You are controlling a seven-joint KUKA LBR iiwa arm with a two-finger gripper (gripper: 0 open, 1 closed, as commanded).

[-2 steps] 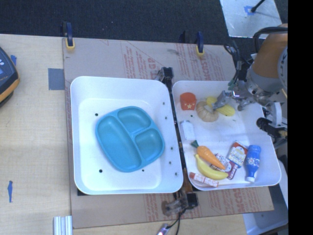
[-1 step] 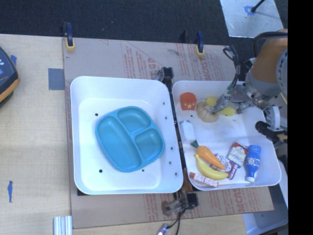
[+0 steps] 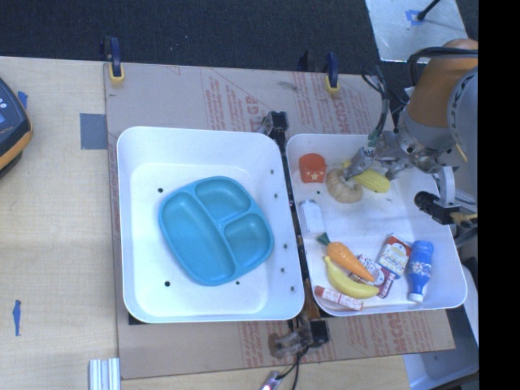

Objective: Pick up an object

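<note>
left white bin [image 3: 138, 218]: blue three-compartment plastic plate [image 3: 215, 230] | right white bin [image 3: 443, 295]: orange carrot [image 3: 351, 258], yellow banana [image 3: 349, 285], blue bottle [image 3: 419, 270] | gripper [image 3: 370, 169] at the bin's far end over a yellow corn-like piece [image 3: 374, 181] beside a tan lump [image 3: 343, 187]; finger state cannot be told, contact hidden

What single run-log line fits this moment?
gripper: over right bin, at yellow corn | left bin: blue plate
</note>
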